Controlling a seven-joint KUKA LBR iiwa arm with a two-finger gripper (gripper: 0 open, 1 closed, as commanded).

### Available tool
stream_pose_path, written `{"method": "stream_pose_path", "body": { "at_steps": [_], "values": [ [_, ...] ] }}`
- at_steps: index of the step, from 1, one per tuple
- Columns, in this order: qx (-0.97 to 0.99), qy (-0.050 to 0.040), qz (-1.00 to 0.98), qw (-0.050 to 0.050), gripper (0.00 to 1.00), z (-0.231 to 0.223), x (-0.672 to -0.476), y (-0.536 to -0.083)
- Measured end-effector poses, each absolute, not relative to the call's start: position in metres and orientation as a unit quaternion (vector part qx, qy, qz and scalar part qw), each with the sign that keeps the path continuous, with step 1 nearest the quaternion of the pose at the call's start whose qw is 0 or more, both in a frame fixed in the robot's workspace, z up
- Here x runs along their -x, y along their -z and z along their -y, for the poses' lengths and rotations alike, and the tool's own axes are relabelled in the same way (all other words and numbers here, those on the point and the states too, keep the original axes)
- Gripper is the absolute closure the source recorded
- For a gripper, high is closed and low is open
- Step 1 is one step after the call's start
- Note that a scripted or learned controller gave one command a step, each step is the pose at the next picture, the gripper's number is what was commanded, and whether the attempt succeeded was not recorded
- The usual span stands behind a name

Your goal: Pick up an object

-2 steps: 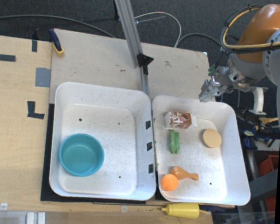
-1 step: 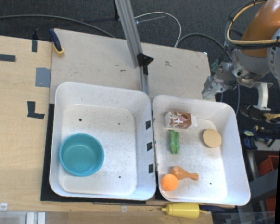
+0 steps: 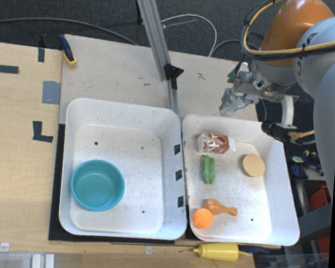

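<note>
Reached in from the right, orange band high, wrist angled down-left, gripper [image 3: 230,102] hovering, nothing between its fingers.

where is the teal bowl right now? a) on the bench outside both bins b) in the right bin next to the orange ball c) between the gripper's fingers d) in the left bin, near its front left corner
d: the teal bowl sits on the floor of the left bin, toward its front left corner, while the orange ball lies in the right bin.

Right bin [image 3: 280,168] open above; slanted pole [image 3: 158,37] borders left.
</note>
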State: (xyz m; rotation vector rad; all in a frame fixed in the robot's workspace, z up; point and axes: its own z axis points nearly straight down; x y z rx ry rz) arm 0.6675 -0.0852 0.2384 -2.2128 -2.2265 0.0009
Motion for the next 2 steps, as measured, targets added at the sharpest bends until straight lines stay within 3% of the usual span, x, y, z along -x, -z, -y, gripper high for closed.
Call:
{"method": "stream_pose_path", "body": {
  "at_steps": [2],
  "values": [
    [0.704, 0.0003, 0.71, 0.001, 1.0, -0.034, -0.673, -0.235]
  ]
}}
